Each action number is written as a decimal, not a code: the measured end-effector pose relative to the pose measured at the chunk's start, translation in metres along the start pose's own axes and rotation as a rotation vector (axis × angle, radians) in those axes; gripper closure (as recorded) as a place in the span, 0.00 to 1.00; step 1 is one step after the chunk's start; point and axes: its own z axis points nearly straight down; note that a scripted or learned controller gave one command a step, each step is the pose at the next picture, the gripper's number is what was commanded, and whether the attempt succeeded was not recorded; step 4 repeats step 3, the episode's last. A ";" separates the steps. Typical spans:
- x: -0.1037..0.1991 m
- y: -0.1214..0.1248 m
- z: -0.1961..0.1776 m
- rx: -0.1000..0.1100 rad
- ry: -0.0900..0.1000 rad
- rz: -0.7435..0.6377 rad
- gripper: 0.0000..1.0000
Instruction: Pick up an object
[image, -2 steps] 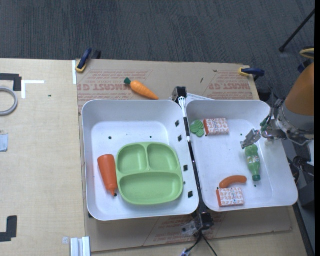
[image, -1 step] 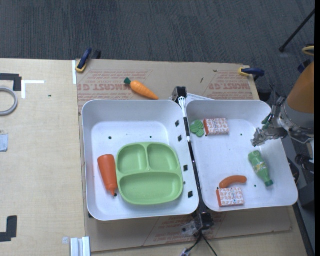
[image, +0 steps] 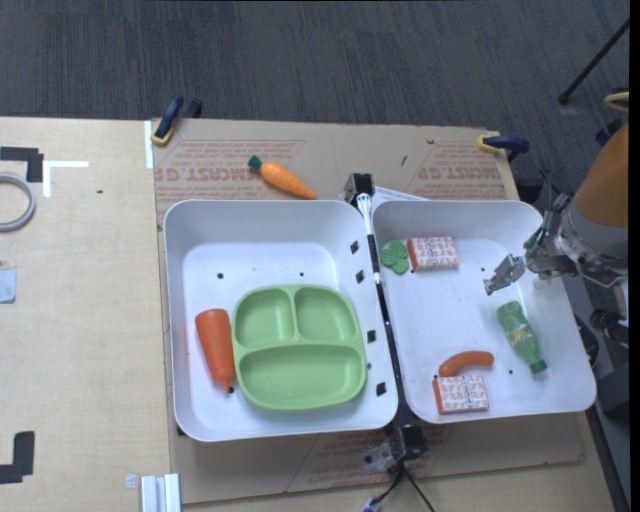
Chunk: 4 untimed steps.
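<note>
The right bin (image: 440, 310) holds a green bottle (image: 520, 336) lying near its right wall, an orange sausage (image: 466, 362), a red-and-white box (image: 461, 393) at the front, a second red-and-white box (image: 432, 252) at the back, and a green round piece (image: 395, 256) beside that box. My gripper (image: 515, 262) hangs over the right bin's right side, just behind the bottle and apart from it. It looks open, with nothing between its fingers.
The left bin (image: 190, 250) carries a green divided plate (image: 300, 345) and an orange cylinder (image: 214, 345) along its left wall. A toy carrot (image: 283, 177) lies on the cardboard behind the bins. Clamps (image: 167, 118) sit at the cardboard's back corners.
</note>
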 end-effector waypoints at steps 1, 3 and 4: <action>0.012 -0.021 0.031 0.000 0.001 -0.344 0.00; 0.077 -0.022 -0.080 -0.001 0.000 -0.269 1.00; 0.077 -0.022 -0.080 -0.001 0.000 -0.269 1.00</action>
